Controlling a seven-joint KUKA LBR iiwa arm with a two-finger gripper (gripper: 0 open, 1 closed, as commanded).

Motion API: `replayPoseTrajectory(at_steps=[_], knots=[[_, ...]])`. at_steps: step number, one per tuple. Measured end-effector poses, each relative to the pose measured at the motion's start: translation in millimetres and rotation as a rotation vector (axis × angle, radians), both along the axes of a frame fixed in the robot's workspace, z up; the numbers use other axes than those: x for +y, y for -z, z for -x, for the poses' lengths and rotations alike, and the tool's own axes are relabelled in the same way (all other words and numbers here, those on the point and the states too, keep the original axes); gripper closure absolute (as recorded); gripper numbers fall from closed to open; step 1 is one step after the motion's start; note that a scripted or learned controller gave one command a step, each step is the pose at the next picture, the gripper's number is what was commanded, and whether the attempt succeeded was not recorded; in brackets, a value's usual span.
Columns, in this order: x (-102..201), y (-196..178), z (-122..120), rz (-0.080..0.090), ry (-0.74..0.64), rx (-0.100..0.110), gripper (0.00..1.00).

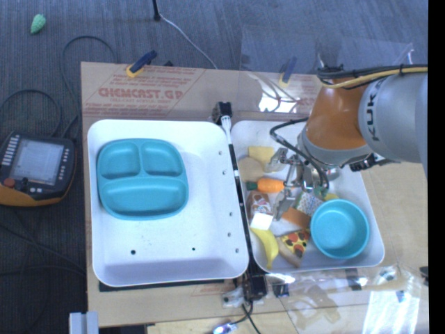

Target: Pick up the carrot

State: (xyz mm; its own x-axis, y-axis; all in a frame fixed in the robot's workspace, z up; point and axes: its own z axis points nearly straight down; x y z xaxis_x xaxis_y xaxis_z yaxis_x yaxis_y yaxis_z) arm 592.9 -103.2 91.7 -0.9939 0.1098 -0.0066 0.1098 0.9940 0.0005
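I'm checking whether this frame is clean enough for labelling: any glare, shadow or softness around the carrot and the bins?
Camera view: bright glare on the clear sheet behind the bins; the carrot is evenly lit but small and soft; the gripper beside it is blurry; the left bin reads near overexposed; faint shadow under the blue tray.

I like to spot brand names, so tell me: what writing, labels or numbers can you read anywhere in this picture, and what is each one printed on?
"CHEMCAST GP", red letters, printed on the brown protective sheet behind the white bins.
"KU", black letters running down the grey arm beside its orange band; the rest of the word is cut off.
The handheld control pendant on the floor has a lit screen, but its content is too small to read.
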Motion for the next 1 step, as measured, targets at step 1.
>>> replayPoseTrajectory(at_steps=[1], knots=[[3.4, 1.6, 37.4, 0.004, -0.010, -0.010, 0.00]])
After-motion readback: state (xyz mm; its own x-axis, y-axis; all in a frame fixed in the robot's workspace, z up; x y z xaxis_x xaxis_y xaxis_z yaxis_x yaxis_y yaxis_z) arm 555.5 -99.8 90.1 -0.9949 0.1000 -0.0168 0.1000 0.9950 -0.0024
